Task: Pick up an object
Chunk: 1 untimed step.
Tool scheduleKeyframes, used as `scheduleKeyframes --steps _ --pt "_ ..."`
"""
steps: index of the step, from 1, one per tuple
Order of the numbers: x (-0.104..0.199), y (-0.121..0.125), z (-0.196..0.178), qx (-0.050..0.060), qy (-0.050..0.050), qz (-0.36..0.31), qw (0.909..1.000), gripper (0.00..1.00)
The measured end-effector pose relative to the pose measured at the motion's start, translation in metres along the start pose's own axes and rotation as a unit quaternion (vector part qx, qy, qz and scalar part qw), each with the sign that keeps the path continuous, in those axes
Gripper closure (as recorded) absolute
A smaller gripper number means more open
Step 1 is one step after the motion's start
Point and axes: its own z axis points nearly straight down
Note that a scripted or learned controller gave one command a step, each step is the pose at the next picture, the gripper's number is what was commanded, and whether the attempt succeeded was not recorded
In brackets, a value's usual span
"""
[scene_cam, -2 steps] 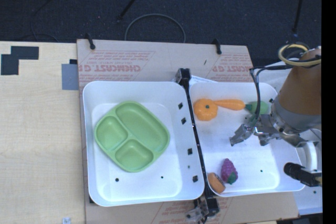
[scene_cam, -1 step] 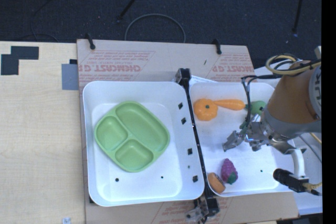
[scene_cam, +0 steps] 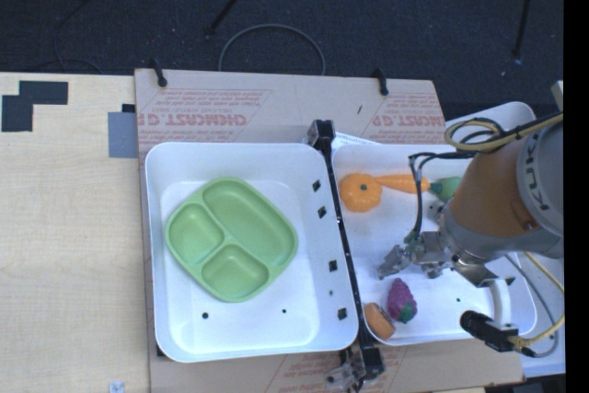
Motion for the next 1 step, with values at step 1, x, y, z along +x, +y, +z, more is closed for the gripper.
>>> scheduleKeyframes --steps 1 --pt "-0.0015 0.0007 -0.0130 -0.001 0.000 0.004 1.0000 1.00"
